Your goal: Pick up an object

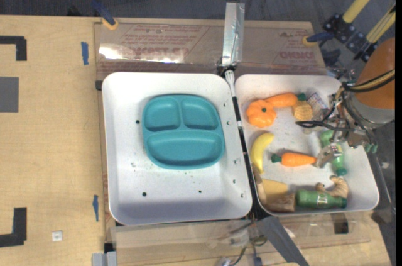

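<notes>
Nearest the lens, along the right bin's [370, 199] front edge, a green bottle [320, 199] lies on its side, with a tan block [276, 194] beside it, further from the gripper [331, 144]. That gripper hangs low over the right side of this bin, at the end of the grey arm with its orange band [383, 70]; cables and clutter hide its tips, so I cannot tell whether it is spread, closed or clamped on anything. Just beside the gripper, toward the bin's middle, lies a small carrot [295, 160]. Beyond the carrot, a yellow banana [259, 150] curves along the divider. Behind the gripper, toward the back wall, sit an orange pumpkin [260, 114], a second carrot [282, 100] and a pale corn piece [303, 111]. Well apart from the gripper, the left bin [119, 195] bears a teal divided plate [182, 131].
</notes>
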Robot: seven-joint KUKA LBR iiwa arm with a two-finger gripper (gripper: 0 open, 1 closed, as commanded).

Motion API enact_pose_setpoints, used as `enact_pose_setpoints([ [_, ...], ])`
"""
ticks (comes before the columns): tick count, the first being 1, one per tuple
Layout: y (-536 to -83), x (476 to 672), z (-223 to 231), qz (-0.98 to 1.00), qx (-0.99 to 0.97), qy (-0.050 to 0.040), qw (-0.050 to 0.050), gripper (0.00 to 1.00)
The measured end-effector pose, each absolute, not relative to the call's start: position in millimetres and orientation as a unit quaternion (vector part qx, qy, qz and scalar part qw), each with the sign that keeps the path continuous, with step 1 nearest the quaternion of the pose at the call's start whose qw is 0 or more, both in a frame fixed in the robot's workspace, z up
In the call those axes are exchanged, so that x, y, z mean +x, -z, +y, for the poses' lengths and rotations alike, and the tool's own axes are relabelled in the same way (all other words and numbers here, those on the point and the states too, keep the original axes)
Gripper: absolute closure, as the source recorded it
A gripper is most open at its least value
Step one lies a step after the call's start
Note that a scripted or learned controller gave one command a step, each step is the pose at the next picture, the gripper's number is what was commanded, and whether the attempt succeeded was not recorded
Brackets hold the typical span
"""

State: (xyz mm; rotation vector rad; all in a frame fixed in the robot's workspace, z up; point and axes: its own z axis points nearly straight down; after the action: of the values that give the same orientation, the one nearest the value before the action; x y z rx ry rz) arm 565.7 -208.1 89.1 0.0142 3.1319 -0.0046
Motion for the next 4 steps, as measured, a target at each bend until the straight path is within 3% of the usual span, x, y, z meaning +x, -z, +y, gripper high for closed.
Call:
enact_pose_setpoints([
  [1,-103,570.5,-206,1.0,0.003,0.0031,0.012,1.0],
  [2,-89,577.2,-160,0.999,-0.031,0.0008,0.006,1.0],
  [3,-89,576.9,-160,1.0,-0.031,0.0008,0.005,0.0],
  [4,-90,572.2,-100,1.0,-0.021,-0.0007,0.006,0.0],
])
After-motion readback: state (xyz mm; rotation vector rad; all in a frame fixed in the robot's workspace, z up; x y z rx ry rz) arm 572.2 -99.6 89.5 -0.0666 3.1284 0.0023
